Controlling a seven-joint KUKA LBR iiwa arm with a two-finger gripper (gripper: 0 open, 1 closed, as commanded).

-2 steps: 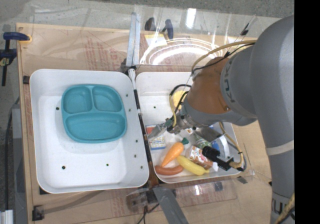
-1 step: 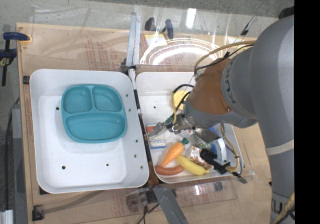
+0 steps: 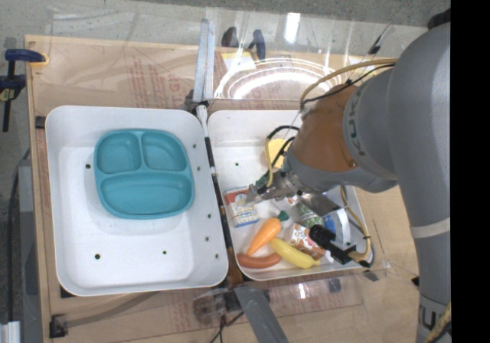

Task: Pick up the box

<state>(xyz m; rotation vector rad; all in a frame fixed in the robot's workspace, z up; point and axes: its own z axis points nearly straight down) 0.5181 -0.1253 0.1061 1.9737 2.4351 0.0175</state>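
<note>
The box (image 3: 242, 208) is small and flat, white with red and blue print. It lies in the right bin (image 3: 237, 131) close to that bin's left wall. My gripper (image 3: 269, 187) hangs low over the bin, just above and to the right of the box, at its upper right corner. The grey arm with its orange band (image 3: 329, 142) covers the middle and right of the bin. I see nothing lifted off the bin floor.
A carrot (image 3: 264, 233), a banana (image 3: 295, 253) and a red sausage (image 3: 259, 260) lie crowded just below the box. A yellow item (image 3: 274, 151) sits behind the gripper. A teal divided plate (image 3: 143, 172) rests in the left bin (image 3: 76, 257).
</note>
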